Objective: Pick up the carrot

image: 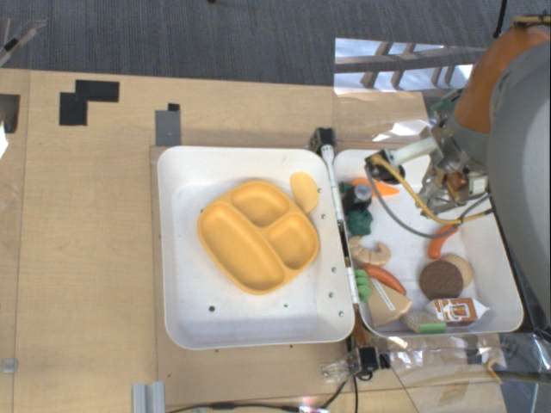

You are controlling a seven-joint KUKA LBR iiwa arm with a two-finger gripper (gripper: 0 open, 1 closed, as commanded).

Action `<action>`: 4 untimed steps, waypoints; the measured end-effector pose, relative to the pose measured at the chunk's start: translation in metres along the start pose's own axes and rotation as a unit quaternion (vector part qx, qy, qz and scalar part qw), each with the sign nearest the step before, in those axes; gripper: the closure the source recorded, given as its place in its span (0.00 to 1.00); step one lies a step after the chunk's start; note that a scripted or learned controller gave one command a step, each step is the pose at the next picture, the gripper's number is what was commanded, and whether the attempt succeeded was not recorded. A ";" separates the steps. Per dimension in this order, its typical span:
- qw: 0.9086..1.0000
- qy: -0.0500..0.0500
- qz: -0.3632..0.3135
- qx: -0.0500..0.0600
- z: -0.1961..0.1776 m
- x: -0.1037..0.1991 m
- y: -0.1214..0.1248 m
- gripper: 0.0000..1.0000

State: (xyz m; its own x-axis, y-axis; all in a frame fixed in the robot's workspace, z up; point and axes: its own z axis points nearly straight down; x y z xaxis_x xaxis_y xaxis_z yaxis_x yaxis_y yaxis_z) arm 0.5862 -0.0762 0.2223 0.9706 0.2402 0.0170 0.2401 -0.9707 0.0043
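- Bench point(86, 256): carries two shallow white bins side by side, so items can pass between them.
- Arm point(516, 93): reaches in from the right and hangs over the right bin point(508, 304).
- Left bin point(185, 317): holds a yellow divided plate point(256, 235), with a pale yellow piece point(303, 191) at its rim.
- Gripper point(448, 198): low over the right bin's far end; whether it is wide, narrow or holding anything cannot be told.
- Carrot point(385, 279): lies among toy foods near the divider, well apart from the gripper and probably still to be grasped.
- Brown cookie point(442, 276): sits just beside.
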 end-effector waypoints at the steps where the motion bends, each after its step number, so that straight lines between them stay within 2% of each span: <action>1: 1.000 -0.013 -0.007 0.004 0.113 0.019 0.030 0.00; 2: 1.000 -0.003 0.012 0.001 0.132 -0.035 0.031 0.00; 3: 1.000 0.000 0.002 -0.001 0.130 -0.073 0.000 0.00; 4: 1.000 -0.004 0.021 -0.003 0.131 -0.061 -0.004 0.00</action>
State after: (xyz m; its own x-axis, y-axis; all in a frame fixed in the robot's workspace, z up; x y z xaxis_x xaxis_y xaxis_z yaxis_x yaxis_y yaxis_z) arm 0.5279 -0.0870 0.0902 0.9797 0.2000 0.0096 0.1999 -0.9798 0.0089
